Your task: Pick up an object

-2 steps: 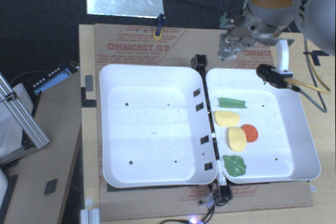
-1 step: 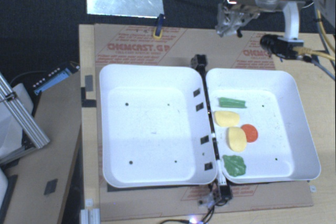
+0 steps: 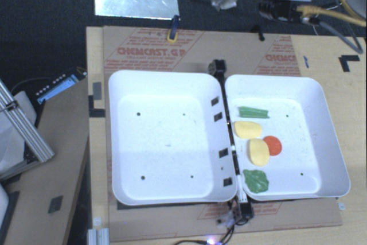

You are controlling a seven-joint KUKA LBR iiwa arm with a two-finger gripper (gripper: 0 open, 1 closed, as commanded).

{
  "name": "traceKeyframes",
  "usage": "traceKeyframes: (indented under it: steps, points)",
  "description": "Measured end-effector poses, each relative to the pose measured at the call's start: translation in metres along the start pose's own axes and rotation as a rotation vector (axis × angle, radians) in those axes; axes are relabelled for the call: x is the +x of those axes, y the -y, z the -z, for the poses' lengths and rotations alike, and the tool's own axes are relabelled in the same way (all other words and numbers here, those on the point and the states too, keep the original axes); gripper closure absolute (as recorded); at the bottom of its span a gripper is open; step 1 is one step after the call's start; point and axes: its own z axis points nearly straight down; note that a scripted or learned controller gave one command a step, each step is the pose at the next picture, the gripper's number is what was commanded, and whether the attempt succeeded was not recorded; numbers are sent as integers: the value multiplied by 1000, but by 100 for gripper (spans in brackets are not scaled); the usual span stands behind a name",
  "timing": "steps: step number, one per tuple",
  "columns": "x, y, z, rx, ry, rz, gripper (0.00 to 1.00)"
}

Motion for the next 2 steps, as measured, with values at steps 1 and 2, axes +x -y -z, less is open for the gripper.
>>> traceKeyframes:
  steps: [1, 2]
  points:
    - [50, 46, -300, 28, 8, -6, 100]
    - [66, 82, -131, -4, -4, -4, 100]
